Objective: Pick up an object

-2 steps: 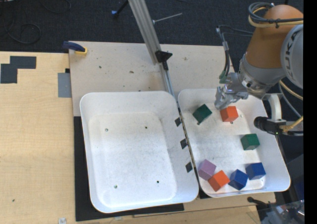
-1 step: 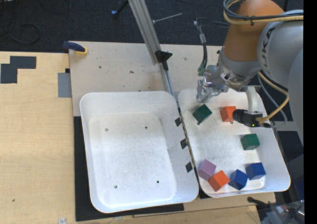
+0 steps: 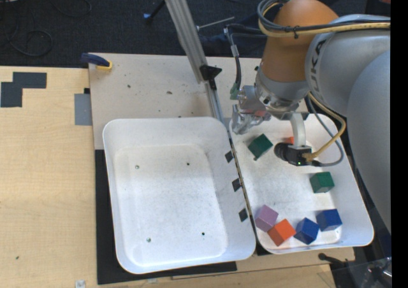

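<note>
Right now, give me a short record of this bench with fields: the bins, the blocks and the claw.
left bin: white, shallow, no blocks in it
right bin: white, holds six blocks
far blocks: dark green block by the claw; second green block near the right wall
near blocks: purple block, orange block, two blue blocks, clustered at the front
claw: over the right bin's far left corner, just beside the dark green block
grasp: no block seen in the claw
</note>
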Robot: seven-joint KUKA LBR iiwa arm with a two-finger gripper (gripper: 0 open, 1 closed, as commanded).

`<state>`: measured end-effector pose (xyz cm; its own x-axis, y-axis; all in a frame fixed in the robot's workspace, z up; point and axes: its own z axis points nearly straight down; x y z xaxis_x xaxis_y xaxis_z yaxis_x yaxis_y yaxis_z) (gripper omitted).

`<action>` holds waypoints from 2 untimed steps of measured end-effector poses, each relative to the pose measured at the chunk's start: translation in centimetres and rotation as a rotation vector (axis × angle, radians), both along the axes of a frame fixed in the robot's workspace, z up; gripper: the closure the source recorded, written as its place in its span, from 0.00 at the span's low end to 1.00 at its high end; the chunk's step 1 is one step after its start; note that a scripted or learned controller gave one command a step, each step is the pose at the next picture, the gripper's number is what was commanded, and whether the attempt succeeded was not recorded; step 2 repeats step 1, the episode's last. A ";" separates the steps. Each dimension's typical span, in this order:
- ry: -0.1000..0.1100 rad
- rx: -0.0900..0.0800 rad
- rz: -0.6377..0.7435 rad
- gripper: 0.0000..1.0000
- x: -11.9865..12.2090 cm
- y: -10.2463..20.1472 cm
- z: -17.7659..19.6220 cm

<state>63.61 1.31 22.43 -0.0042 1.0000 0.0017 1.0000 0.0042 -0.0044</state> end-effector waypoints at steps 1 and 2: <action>-0.002 0.000 0.000 1.00 1.4 5.5 -0.7; -0.002 0.000 0.000 1.00 1.4 5.5 -0.7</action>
